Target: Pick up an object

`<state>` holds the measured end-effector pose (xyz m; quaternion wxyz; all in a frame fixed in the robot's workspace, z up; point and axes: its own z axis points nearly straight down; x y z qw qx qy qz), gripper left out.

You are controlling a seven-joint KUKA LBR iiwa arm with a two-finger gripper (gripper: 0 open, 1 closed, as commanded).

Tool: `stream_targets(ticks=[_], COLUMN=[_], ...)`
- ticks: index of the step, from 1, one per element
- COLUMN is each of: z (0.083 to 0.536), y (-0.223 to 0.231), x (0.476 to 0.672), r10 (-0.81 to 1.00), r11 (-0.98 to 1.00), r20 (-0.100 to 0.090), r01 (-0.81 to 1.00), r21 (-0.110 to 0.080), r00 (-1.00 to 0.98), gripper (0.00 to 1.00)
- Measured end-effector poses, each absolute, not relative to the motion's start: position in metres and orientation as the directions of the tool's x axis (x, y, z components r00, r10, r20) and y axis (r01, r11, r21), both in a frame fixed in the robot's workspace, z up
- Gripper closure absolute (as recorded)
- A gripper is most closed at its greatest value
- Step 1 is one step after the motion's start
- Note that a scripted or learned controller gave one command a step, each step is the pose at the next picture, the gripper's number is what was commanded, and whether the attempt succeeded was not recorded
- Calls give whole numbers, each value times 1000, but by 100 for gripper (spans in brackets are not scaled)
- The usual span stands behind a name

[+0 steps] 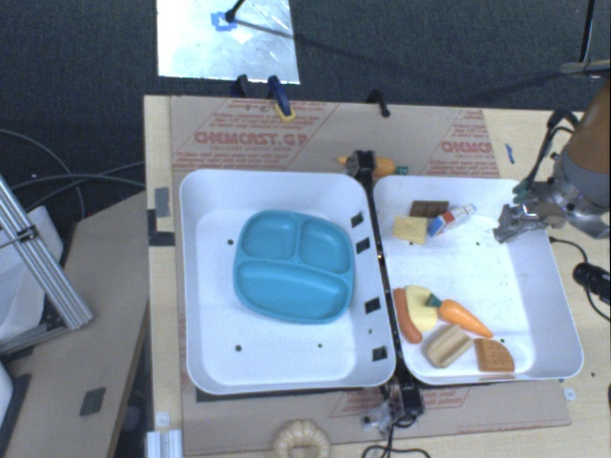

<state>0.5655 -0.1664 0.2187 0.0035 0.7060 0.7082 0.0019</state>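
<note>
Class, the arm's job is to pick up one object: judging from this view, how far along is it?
Done: nothing is lifted; the carrot, bread roll and chocolate bar all lie in the right bin. In hand: the gripper sits over the bin's upper right area, nothing visible between its fingers. Left: choosing an item, closing on it and raising it.

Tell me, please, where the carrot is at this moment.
The carrot lies in the right bin, toward its near edge. It rests between the yellow piece on its left and the bread roll just below it.
</note>
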Motion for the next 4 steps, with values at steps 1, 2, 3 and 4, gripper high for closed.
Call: stream_targets(ticks=[1, 2, 3, 4], z=[225, 230, 234, 224], y=[-167, -125, -63, -20], x=[566, 556, 545, 529], r10=[1000, 1000, 1000, 1000], r11=[3, 6, 10, 8], r20=[-1, 0, 2, 2], r01=[1000, 1000, 1000, 1000], r21=[3, 2, 1, -1], r00=[-3, -6, -10, -8], gripper=[100, 100, 100, 100])
